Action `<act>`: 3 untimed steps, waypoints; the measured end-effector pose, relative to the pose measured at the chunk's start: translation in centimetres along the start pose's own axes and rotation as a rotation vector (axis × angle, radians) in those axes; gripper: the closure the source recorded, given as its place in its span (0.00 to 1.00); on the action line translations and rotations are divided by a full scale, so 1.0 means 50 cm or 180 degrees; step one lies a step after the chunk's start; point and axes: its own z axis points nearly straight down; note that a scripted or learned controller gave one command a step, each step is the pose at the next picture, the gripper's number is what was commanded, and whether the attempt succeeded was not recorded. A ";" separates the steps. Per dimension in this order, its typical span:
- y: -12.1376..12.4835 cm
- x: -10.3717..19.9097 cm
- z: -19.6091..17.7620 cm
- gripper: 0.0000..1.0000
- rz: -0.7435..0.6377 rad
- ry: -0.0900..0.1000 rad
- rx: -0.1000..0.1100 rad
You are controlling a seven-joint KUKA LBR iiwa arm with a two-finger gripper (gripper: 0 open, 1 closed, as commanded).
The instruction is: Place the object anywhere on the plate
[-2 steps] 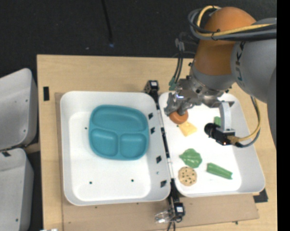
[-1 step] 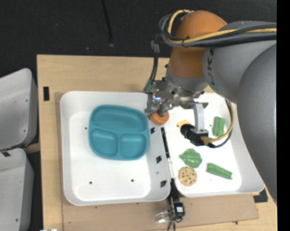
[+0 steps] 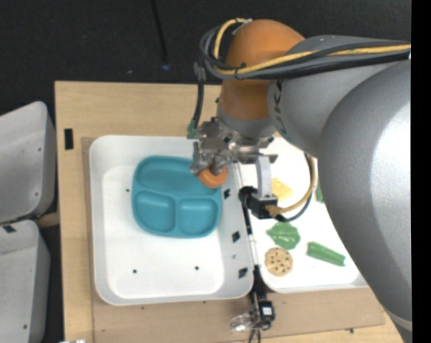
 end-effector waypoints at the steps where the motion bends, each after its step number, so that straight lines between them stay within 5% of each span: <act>1: 0.007 0.005 -0.040 1.00 0.0005 -0.0001 -0.0013; 2: 0.011 -0.023 -0.029 1.00 0.0025 -0.0008 -0.0005; 3: 0.011 -0.021 -0.029 0.00 0.0019 -0.0007 -0.0005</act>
